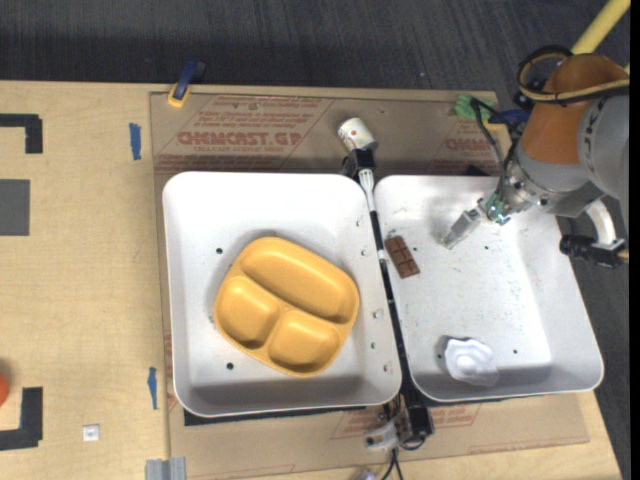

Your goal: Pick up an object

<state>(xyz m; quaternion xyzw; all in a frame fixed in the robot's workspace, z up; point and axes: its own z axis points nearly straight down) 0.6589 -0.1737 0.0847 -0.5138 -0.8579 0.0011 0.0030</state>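
Left bin (190, 268) holds a yellow three-compartment tray (287, 303); right bin (560, 308) has a brown chocolate-like bar (402, 257) and crumpled white object (469, 359). Gripper (458, 230) hangs over the right bin; its grip I cannot tell.

Both bins, left (190, 268) and right (560, 308), look like smooth white plastic with a soft sheen, the right one speckled with small dark marks; the yellow divided tray (288, 304) reads as glossy moulded plastic. The board (250, 133) beneath is matt brown cardboard with red print, on a pale wood-grain bench top (80, 288). My gripper (462, 228) looks like dull grey metal, the brown block (402, 257) matt, the white lump (470, 360) crumpled and soft-looking
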